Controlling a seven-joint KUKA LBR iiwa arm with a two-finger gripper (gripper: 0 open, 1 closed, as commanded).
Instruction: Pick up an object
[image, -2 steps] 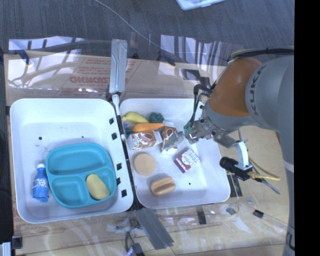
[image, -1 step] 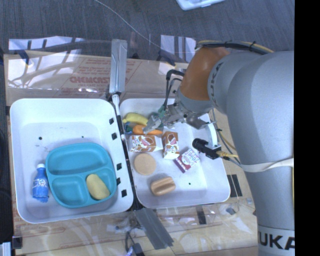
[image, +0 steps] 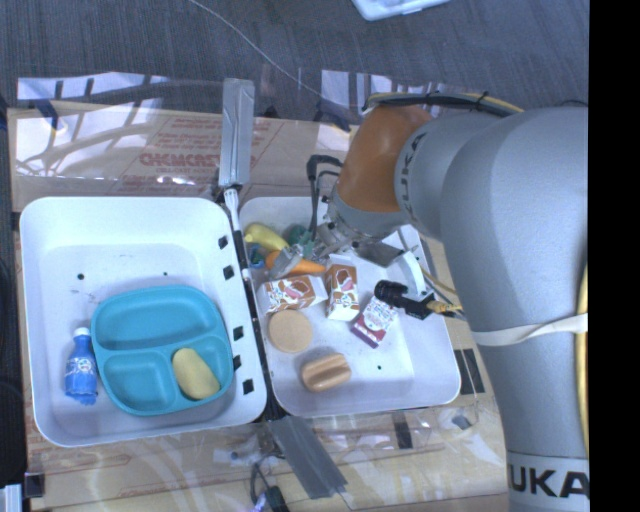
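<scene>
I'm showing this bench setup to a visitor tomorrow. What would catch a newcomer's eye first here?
The big grey arm with its orange band dominates, reaching from the right down over the far end of the right bin, above a jumble of small toy foods and packets. Next comes the bright blue divided tray in the left bin, with a yellow potato-like piece in one compartment and a small blue bottle beside the tray.

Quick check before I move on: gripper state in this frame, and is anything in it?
Gripper: cannot be told; it sits low over the far end of the right bin, by the banana, mostly hidden under the wrist.
</scene>
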